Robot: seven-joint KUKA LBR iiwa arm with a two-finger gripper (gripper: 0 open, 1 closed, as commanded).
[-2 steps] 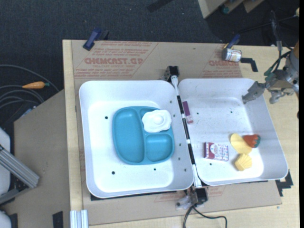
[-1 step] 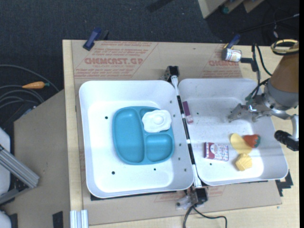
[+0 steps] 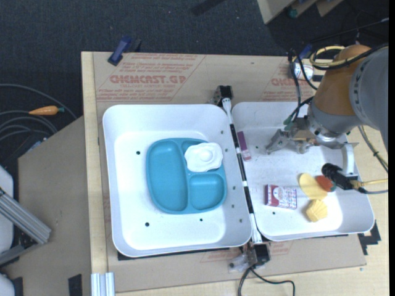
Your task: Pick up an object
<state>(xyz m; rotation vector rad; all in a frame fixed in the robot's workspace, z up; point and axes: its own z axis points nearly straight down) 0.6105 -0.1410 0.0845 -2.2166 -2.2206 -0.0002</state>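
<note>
1. Nearest us, in the right bin (image 3: 364,217), lie a pale yellow wedge (image 3: 317,210) and a small red-and-white packet (image 3: 281,197).
2. We judge the packet light, flat and slippery; pinch across its short sides.
3. Our gripper (image 3: 278,143) hangs over the bin's far half, fingers spread, nothing between them.
4. A blue tray (image 3: 166,177) sits in the left bin (image 3: 123,140).
</note>
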